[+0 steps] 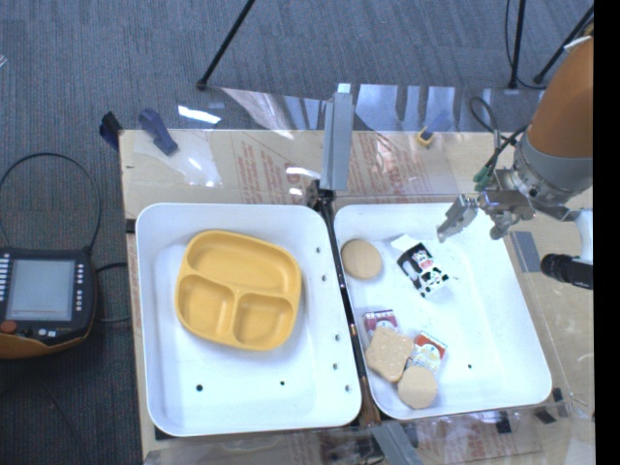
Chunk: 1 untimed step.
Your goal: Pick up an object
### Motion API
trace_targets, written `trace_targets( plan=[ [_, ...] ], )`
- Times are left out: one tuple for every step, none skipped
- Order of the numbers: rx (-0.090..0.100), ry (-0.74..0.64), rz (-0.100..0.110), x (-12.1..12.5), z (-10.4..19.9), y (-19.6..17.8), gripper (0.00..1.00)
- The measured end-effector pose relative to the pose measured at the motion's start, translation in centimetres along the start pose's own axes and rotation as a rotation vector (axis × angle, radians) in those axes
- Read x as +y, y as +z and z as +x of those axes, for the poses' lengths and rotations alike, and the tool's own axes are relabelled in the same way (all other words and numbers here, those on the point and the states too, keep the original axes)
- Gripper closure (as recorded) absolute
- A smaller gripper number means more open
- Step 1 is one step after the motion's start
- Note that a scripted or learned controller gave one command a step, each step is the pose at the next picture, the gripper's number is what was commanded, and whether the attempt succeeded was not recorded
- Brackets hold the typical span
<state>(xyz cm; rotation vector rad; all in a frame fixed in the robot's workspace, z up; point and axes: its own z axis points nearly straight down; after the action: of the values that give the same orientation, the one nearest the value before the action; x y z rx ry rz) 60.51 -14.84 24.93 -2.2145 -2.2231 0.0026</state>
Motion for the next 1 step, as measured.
trace_targets(
  plan=[
    [0.001,-0.001,0.006,1.13,1.87,15.57,0.0]
  ],
)
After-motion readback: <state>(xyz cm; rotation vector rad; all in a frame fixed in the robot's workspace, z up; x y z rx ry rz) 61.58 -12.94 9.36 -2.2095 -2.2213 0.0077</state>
